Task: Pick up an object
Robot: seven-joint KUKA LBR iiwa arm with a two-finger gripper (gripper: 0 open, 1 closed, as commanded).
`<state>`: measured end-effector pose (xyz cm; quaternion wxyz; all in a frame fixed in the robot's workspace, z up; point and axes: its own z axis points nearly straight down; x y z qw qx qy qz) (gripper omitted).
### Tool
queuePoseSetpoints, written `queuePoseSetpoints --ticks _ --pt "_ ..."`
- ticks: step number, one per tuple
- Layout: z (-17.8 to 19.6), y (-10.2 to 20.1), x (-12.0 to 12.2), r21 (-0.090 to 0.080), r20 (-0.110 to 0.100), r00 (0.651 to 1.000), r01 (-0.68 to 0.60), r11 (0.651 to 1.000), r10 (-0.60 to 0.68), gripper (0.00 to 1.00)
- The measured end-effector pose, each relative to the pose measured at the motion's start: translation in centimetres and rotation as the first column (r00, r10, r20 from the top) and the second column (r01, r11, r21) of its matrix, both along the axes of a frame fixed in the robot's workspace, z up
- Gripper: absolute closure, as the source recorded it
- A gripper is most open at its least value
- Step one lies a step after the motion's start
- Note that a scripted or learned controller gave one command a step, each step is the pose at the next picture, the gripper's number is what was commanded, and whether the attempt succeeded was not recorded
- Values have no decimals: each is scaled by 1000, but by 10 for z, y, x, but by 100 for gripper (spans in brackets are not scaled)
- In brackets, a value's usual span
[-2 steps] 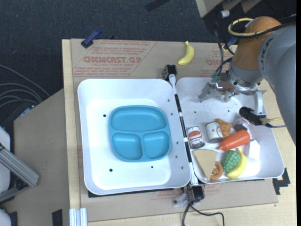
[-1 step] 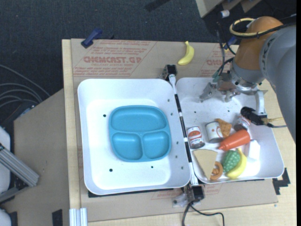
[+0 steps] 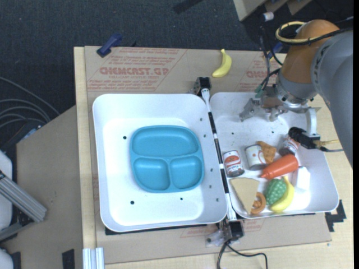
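My gripper [image 3: 262,112] hangs over the far part of the right bin [image 3: 241,108], open, with nothing between its fingers. Toy foods are crowded in the near half of that bin: a red-labelled can [image 3: 232,163], a silver can [image 3: 255,156], an orange carrot [image 3: 279,166], a green vegetable [image 3: 275,189], a yellow banana [image 3: 286,199], a brown pretzel [image 3: 259,204] and a tan bread wedge [image 3: 244,188]. The gripper is well behind all of them and touches none.
The left bin [image 3: 112,122] holds a blue divided plate [image 3: 166,157]. A second yellow banana [image 3: 222,65] lies on the bench behind the bins. A blue clip [image 3: 108,45] sits at the bench's far left edge. A white block [image 3: 303,178] rests by the carrot.
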<state>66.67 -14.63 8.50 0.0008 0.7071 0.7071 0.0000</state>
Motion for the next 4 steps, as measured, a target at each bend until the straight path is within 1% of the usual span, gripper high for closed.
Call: queuePoseSetpoints --ticks 1,2,3,4 --pt "10 0 1 -1 2 1000 0 1000 0 100" --pt "10 0 1 0 2 1000 0 1000 0 0" --pt "0 13 0 2 -3 1000 -1 1000 1 0" --pt "0 9 0 1 -1 1000 0 1000 0 0"
